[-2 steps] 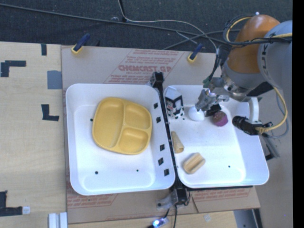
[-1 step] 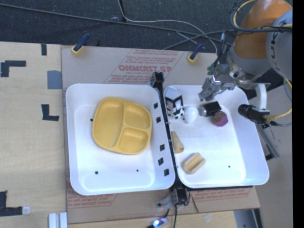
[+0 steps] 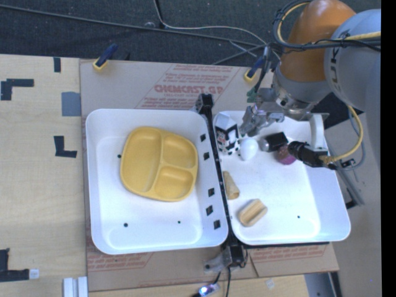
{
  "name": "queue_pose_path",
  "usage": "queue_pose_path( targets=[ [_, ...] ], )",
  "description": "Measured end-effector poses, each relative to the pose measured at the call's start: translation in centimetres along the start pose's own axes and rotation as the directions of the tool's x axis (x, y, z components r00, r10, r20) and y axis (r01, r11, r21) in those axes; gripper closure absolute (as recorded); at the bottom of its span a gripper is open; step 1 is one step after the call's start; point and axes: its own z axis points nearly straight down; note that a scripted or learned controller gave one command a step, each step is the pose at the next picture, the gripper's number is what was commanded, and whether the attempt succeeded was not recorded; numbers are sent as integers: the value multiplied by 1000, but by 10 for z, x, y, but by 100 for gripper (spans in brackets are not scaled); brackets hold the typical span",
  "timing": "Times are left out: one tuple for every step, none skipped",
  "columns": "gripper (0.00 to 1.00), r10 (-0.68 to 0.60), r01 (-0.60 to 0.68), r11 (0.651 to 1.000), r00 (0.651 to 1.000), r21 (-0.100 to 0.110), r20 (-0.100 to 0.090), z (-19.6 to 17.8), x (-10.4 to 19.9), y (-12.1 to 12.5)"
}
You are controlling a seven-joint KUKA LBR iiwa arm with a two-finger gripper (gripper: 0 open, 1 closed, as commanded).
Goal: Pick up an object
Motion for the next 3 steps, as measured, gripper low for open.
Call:
queue_pose_path(
  targets=[
    [100,2,-2,1000,1000,3,1,16,41,-24],
    [100,1,-1,1000,1000,2,1,22,79,-47],
    [100,-1,1,1000,1000,1,0,22,130,-55]
  ],
)
